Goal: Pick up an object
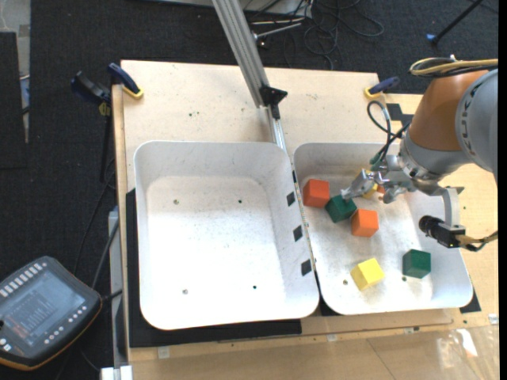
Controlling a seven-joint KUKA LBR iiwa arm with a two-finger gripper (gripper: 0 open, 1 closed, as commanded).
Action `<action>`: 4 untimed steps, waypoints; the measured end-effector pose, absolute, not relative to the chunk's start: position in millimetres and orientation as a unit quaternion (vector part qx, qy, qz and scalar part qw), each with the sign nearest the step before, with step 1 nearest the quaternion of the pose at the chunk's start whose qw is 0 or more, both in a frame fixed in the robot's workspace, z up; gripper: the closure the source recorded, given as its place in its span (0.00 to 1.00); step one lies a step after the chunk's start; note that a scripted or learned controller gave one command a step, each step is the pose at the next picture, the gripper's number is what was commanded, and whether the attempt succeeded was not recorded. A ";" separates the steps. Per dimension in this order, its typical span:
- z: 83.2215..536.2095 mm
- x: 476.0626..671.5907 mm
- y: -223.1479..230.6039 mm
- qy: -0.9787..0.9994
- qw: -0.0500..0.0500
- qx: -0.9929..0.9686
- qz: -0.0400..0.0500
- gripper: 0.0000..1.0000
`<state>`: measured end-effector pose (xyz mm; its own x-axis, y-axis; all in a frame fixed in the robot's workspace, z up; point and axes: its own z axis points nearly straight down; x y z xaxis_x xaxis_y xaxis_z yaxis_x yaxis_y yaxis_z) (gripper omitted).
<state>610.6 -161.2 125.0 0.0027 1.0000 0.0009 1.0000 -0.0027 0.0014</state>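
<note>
Green cube (341, 208) sat in the right bin (444, 295), just beside your tool (363, 187), below and left of it; whether the tool was apart, you couldn't tell.

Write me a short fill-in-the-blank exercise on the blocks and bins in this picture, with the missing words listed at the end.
1. All the blocks lie in the ____ bin as the camera view shows it.
2. The number of green blocks is ____.
3. The block nearest the view's bottom edge, beside a green block, is ____ in colour.
4. The gripper is just above the green block that sits between two ____ blocks.

Missing words: right; two; yellow; orange
</note>
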 end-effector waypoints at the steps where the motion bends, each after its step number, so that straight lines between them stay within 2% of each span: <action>1: 119.8 616.9 -161.8 0.708 0.009 0.706 0.006 0.00; 2: 130.3 618.4 -162.0 0.707 0.011 0.707 0.008 1.00; 3: 174.3 618.9 -166.5 0.708 0.003 0.707 0.001 1.00; 4: 204.5 620.1 -166.7 0.708 0.002 0.707 0.001 1.00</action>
